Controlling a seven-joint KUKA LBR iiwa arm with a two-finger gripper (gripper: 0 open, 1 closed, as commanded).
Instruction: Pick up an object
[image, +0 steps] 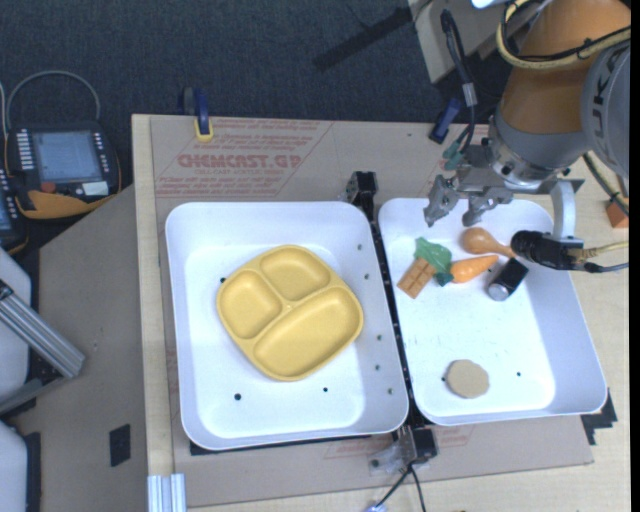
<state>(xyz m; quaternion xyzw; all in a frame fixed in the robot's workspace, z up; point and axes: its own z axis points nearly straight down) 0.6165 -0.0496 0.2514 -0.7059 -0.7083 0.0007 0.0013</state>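
You've lifted nothing yet: your gripper (455, 206) hangs open and empty over the right bin's (560, 385) far edge, the toy carrot (472, 267) lying just beneath, ungrasped.

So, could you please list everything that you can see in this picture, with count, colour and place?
Bins: two, white, side by side on the bench.
Divided plate: one, yellow, in the left bin.
Toy carrot: one, orange with green top, right bin, far part.
Block: one, light brown, beside the carrot's green top.
Pear-shaped piece: one, tan, behind the carrot.
Cylinder: one, black, right of the carrot.
Round disc: one, tan, right bin, near part.
Pendant: one, grey, left of the bench.
Gripper: one, grey, open, above the right bin's far edge, holding nothing.
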